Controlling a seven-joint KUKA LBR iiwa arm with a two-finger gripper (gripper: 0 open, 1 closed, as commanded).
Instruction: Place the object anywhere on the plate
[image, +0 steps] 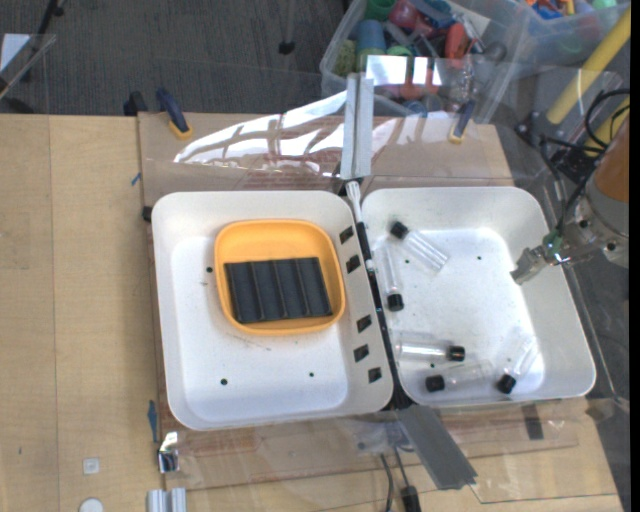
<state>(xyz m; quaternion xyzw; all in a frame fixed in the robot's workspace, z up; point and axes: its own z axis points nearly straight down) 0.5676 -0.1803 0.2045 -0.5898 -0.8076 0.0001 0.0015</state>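
Observation:
An orange plate (232, 244) with rounded corners sits in the left white bin (190, 380). A black ribbed rectangular block (278, 288) lies flat on the plate, slightly toward its near edge. My gripper (530, 264) hangs low over the right rim of the right bin (560, 330), far from the plate. The view does not show anything in it. Several clear tubes with black caps lie in the right bin, one (420, 248) near the back and one (432, 352) near the front.
A raised divider with black tabs (360, 300) separates the two bins. More capped tubes (512, 368) cluster at the right bin's front. A clear box of coloured items (430, 40) stands behind the bins. Cables (590, 120) hang at the right.

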